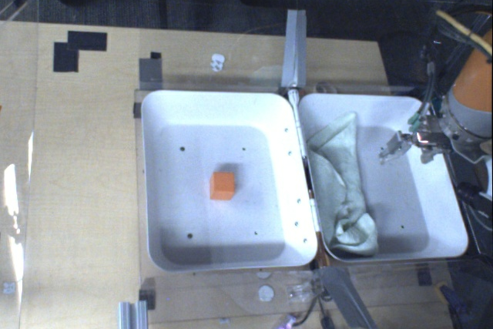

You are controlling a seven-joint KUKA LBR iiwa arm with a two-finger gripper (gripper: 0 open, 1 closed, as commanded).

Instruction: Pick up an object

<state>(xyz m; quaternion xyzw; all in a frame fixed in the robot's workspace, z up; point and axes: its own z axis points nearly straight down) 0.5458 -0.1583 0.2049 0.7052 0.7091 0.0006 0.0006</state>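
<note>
1. Desk [77, 166]: pale wood top, carrying two shallow white bins side by side, set toward its right edge.
2. Left bin [166, 119]: holds one orange cube [223, 186], resting flat near the middle of the bin floor, well apart from every wall.
3. Right bin [439, 219]: holds a crumpled pale cloth [343, 181], lying along the bin's left wall and bunched toward the near corner.
4. Gripper [397, 148]: above the right bin's far right part, beside the cloth and apart from it; nothing held. Whether it is spread or closed cannot be told from this view.
5. Handling, cube: probably light and stiff, with matte faces that should not slip; best taken across two opposite flat sides from above.
6. Handling, cloth: soft and limp; a pinch on a raised fold near the bunched end would likely serve.
</note>
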